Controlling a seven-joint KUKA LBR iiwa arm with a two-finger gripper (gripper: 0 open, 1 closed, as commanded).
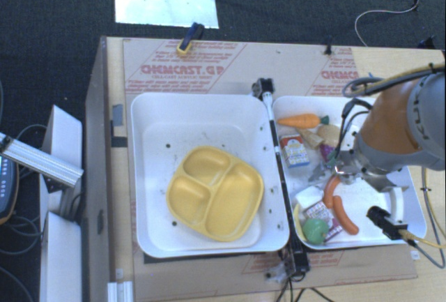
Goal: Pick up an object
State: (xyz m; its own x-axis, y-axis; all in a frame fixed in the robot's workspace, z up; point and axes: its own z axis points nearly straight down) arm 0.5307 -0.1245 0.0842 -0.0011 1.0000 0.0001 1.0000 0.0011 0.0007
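- The bench (209, 63) is a tan board printed with red lettering, standing on dark carpet, and it carries two shallow white bins side by side.
- Nearest the camera, at the front of the right bin (418, 224), lie a green ball (315, 230), a small red-and-white packet (318, 210) and two sausages (344, 214), one straight and one curved.
- In the left bin (150, 154) sits a yellow divided plate (214, 192), tilted toward its front right corner.
- Over the middle of the right bin hangs the arm (401, 126), grey with its orange band, reaching in from the right; the gripper (341, 169) is low, just above the curved sausage.
- Whether the gripper is spread or closed I cannot tell, and nothing is seen held in it.
- Farther back in the right bin lie a small carton (295, 151), then a carrot (301, 121) near the rear wall.
- Judging from this, the pick is not yet done: every object rests in a bin, so grasping and lifting remain, with the curved sausage the likeliest target.
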